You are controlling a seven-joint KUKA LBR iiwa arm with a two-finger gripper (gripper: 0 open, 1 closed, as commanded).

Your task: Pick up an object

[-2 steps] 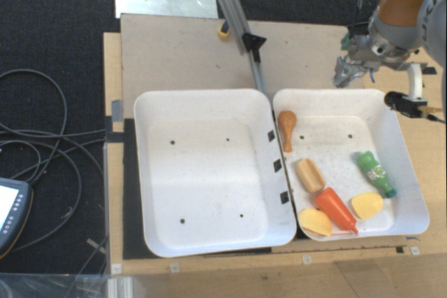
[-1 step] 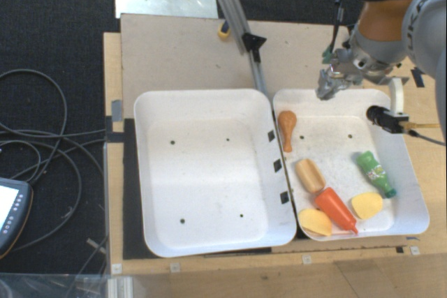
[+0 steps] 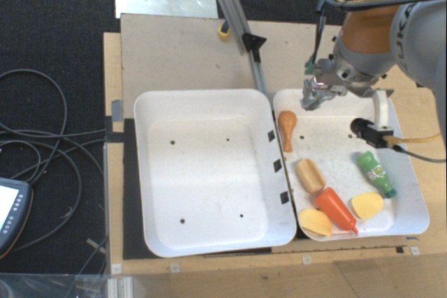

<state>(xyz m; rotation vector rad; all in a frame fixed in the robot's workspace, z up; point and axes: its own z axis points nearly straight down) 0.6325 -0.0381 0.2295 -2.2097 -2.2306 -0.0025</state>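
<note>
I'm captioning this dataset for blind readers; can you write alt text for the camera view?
A grey and orange robot arm reaches in from the right, its gripper above the far end of the right bin, which holds a drumstick, bread roll, carrot, green bottle and two yellow pieces. The left bin sits beside it.

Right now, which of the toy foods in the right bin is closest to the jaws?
The brown drumstick, at the bin's upper left against the divider. It lies just below the gripper; the bread roll, carrot and green bottle lie farther down.
</note>
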